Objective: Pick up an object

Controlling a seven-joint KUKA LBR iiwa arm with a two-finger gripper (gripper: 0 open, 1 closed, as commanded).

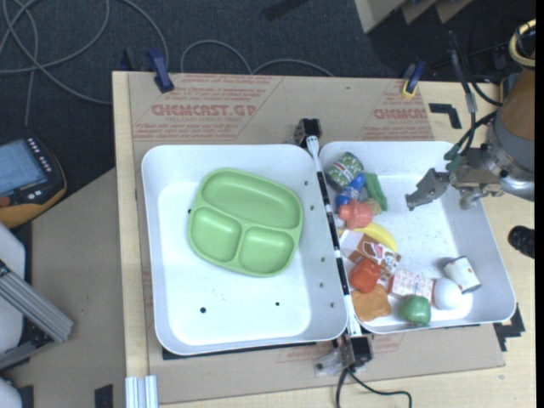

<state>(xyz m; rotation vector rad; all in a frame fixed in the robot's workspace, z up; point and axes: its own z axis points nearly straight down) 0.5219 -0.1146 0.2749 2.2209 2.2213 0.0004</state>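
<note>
One fixed camera looks down aslant on both bins (170, 253).

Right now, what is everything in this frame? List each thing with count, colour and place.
bins: two, white, side by side on the bench
plate: one, green, three compartments, left bin
toys: a pile, mixed colours, along the right bin's left and near sides
ball: one, green, right bin's near edge
egg: one, white, right of the ball
cup: one, white, tipped over, near right corner
clamps: two, blue, far edge of the board
pincer: one, grey, over the right bin's far part, holding nothing visible
</note>
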